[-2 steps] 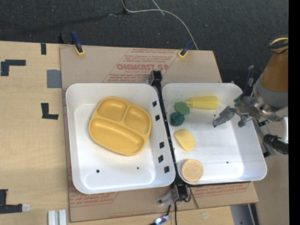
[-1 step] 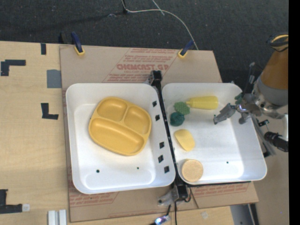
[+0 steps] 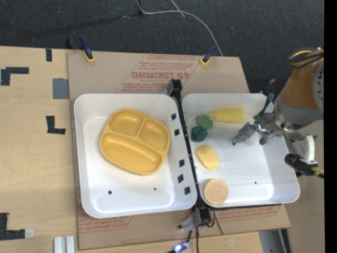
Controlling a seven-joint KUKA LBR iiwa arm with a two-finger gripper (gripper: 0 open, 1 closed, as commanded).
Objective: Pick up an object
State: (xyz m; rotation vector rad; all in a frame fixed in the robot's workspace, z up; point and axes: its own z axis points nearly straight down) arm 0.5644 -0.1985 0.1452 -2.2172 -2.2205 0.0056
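Gripper (image 3: 251,132) hangs fingers apart, nothing between them, over the right bin (image 3: 263,191). Nearest, just beyond its tips, lies a yellow corn cob (image 3: 227,115) — likely light, stiff, slippery — best pinched across its middle. Farther off: green pieces (image 3: 201,127).

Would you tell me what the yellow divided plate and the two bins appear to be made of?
The yellow divided plate looks like moulded plastic: uniform colour, soft sheen, rounded compartment ridges. The left bin and right bin seem thin glossy white plastic, though coated metal can't be ruled out.
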